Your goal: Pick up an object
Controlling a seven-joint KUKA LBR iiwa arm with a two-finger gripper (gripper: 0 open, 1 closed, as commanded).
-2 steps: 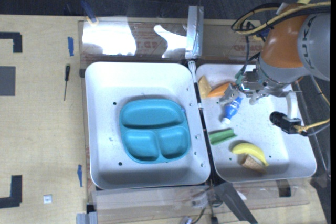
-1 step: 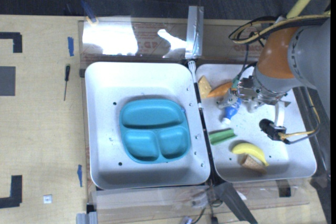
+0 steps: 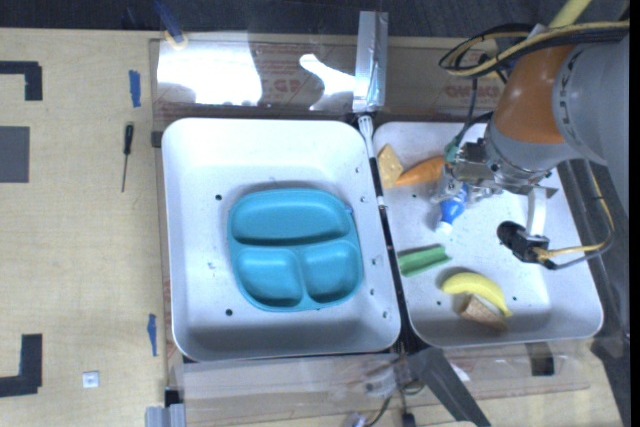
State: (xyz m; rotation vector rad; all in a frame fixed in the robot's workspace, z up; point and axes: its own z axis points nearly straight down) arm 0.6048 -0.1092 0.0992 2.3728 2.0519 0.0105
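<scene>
Bins fill the middle of the frame: the left white bin (image 3: pixel 190 165) holds a blue divided tray (image 3: pixel 294 247) with three compartments, lying flat near its centre, and the right white bin (image 3: pixel 570 300) holds the loose objects. The grey arm (image 3: pixel 600 105) with its orange band (image 3: pixel 528 100) comes in from the upper right of the frame and bends down over the upper part of the right bin. Its gripper (image 3: pixel 470 177) hangs low among the objects there; whether it is grasping anything or released cannot be told, since its tip is a cluttered, blurred patch. Just left of the gripper lies an orange carrot-shaped piece (image 3: pixel 418 172), touching or nearly touching a yellowish wedge (image 3: pixel 388 162) at the bin's upper left corner. Just below the gripper sits a small blue-and-white object (image 3: pixel 450 211), too small to identify. Lower down, near the bin's left wall, lies a green stick-like piece (image 3: pixel 421 259), and below and to the right of it a yellow banana (image 3: pixel 476 288) rests against a tan piece (image 3: pixel 482 309). A black cable end (image 3: pixel 522 241) dangles over the right half of that bin, apart from the objects.
</scene>
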